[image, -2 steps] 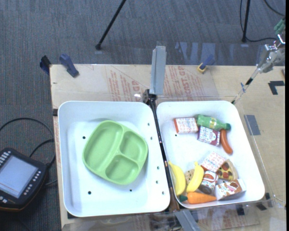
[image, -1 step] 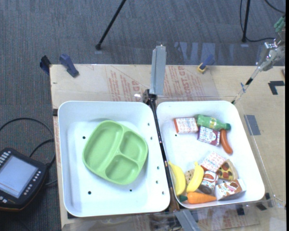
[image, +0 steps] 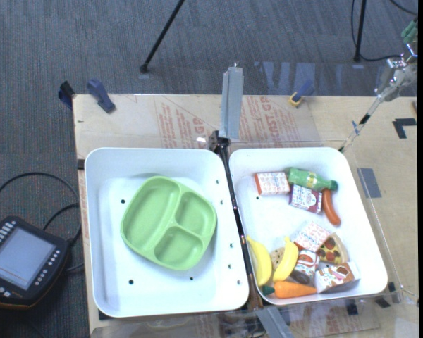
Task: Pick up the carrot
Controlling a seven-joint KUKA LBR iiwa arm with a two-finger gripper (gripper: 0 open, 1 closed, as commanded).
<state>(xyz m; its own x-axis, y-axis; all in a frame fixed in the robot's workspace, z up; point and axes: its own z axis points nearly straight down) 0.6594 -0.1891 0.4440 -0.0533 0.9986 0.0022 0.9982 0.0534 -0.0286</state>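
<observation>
Even, soft light; faint shadows; slightly grainy

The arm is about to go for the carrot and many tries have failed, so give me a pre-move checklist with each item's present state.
1. Carrot located, near front edge of right bin: ok.
2. Carrot lies uncovered, nothing on top: ok.
3. Free space around carrot: not ok; bananas and small cartons crowd it.
4. Room beside the bin's front wall for fingers: cannot tell.
5. Green divided plate in left bin, out of the way: ok.

Orange carrot (image: 294,289) flat, right bin's (image: 359,189) front
</observation>
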